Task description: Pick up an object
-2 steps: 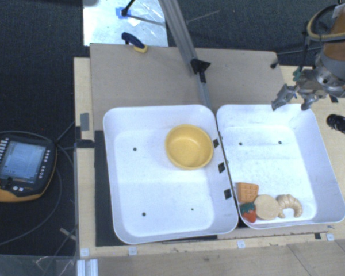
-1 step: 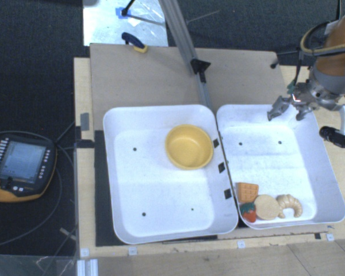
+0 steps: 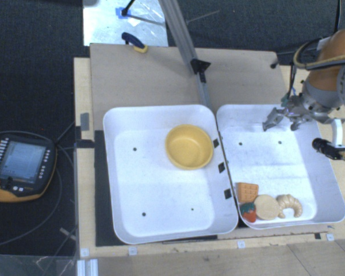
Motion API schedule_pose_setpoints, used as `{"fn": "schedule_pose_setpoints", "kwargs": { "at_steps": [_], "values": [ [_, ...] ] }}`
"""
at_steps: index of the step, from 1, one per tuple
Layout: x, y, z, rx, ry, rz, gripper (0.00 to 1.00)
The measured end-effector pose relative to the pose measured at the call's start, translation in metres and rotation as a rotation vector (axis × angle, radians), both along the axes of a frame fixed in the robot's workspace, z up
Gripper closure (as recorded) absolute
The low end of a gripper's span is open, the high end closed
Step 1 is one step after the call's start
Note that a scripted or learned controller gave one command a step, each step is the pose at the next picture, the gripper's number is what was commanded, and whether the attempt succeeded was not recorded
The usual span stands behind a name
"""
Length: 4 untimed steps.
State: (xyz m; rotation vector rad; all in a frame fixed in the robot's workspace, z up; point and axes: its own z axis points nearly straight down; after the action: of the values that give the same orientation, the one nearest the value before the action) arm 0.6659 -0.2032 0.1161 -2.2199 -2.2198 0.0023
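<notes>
Yellow plastic, smooth and round, makes up the bowl (image 3: pixel 189 146) that sits upright in the left bin (image 3: pixel 126 211), near that bin's far right corner; it is the one thing there, and its thin rim and shallow wall would suit a pinch on the edge. Both bins are shallow white trays with rounded corners, butted side by side on the bench (image 3: pixel 144 79) so their inner walls touch, which seems meant to keep everything within the arm's reach.

In the right bin (image 3: pixel 328 177) four small pieces lie crowded against the near wall toward its near left corner: an orange waffle-like square (image 3: pixel 247 191) with a gridded face, a small red piece (image 3: pixel 250 214) just below it, a pale round bun-like piece (image 3: pixel 267 207) touching them, and a tan curled croissant-shaped piece (image 3: pixel 291 206) beside that. They look like moulded toy food, matte and lumpy, and packed so close that fingers would struggle to get round only one.

Over the far right part of the same bin hangs the gripper (image 3: pixel 283 120), its two dark fingers spread apart with nothing between them, well apart from the cluster. Nothing is lifted yet; I judge the pick has not begun, and any of these things could be its target
</notes>
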Motion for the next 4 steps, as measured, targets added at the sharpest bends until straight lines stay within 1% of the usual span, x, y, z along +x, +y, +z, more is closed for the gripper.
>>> {"fn": "schedule_pose_setpoints", "kwargs": {
  "at_steps": [1, 2, 3, 4],
  "values": [
    [0.002, 0.000, 0.013, -0.001, -0.005, 0.001, 1.00],
    [0.002, -0.002, 0.056, -0.002, -0.007, 0.000, 1.00],
    [0.008, 0.001, 0.119, -0.002, -0.009, 0.001, 1.00],
    [0.008, 0.001, 0.124, -0.001, -0.004, 0.001, 1.00]
  ]
}}
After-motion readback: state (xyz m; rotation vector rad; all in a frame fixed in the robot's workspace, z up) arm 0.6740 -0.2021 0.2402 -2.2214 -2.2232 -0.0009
